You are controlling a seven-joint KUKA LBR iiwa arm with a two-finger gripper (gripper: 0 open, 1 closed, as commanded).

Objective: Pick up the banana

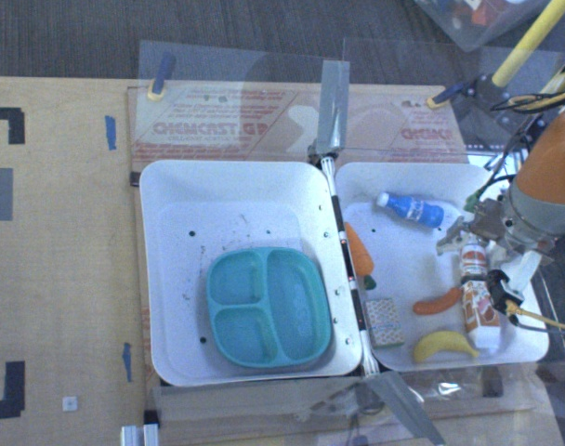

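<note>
**Op:** Logging this frame. I see the banana (445, 346) lying in the right bin (408, 182), near its front wall, towards the right corner. It lies flat, ends curving downward in the view, nothing on top of it.

**Obs:** Neighbours?

**Op:** Just behind it an orange sausage-shaped item (437, 301), apart from it by a small gap. Just to its right, a white bottle with orange and red label (478, 295), lying lengthwise far-to-near; its near end is close to the banana's right tip, and I cannot tell if they touch. To the left, a speckled sponge-like block (384, 320) by the divider. A carrot (359, 251) lies against the left wall of that bin. A blue bottle with white cap (413, 210) sits toward the far side.

**Obs:** Gripper?

**Op:** The gripper (487, 240) is over the right side of the right bin, above the far end of the white bottle, well behind the banana. How far its pincer is spread I cannot tell; metal parts overlap the bottle. Nothing visibly held.

**Obs:** Left bin?

**Op:** The left bin (171, 193) holds a teal divided plate (267, 307) at its near side, three compartments.
</note>
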